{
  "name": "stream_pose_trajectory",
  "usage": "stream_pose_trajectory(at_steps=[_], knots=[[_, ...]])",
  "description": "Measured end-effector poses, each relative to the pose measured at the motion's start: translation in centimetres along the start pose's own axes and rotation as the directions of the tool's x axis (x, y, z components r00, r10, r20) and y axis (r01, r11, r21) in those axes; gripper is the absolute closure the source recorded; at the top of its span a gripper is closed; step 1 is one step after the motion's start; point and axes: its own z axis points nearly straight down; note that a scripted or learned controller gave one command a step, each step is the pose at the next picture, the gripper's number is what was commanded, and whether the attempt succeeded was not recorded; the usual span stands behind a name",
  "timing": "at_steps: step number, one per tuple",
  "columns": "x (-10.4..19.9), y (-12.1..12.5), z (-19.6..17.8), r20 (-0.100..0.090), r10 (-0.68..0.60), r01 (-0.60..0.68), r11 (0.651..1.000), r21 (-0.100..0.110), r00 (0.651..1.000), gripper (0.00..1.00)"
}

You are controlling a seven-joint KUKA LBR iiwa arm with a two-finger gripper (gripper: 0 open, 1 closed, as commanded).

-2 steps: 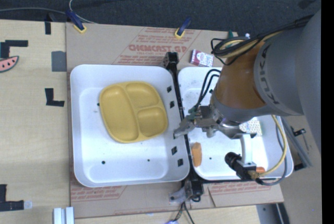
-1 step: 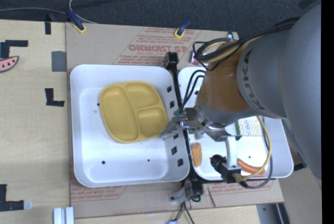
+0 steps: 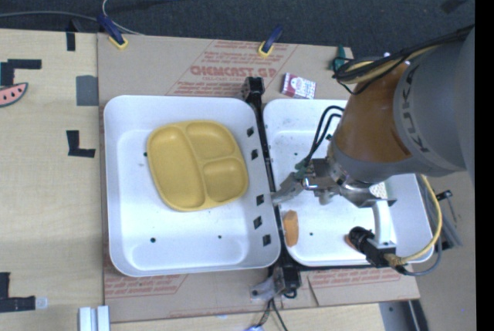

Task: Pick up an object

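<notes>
Gripper (image 3: 287, 190) is hanging low over the right bin (image 3: 297, 129), at that bin's left wall, fingers pointing left; whether they are wide or narrow, cannot tell, the view being too blurred there. Nothing is showing between them. Arm (image 3: 401, 117) is reaching in over the right bin, covering much of its floor.

Just below the gripper, a small orange-brown object (image 3: 291, 227) is lying on the right bin's floor, close to the left wall, apart from the gripper as far as can be judged. This is looking like the likeliest target.

Left of the right bin, the left bin (image 3: 123, 167) is holding a yellow divided tray (image 3: 198, 165), lying flat, well apart from the gripper.

Task judged as early: approach under way, no grasp made, no lift. Left to do: descend on the object, close, raise it.
</notes>
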Motion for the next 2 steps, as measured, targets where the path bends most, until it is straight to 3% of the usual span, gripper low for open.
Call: stream_pose_trajectory(at_steps=[1, 2], knots=[[2.6, 0.8, 0.0, -0.002, -0.003, 0.003, 1.0, 0.001, 1.0, 0.0], [-0.8, 0.0, 0.0, 0.0, -0.001, 0.001, 1.0, 0.0, 1.0, 0.0]])
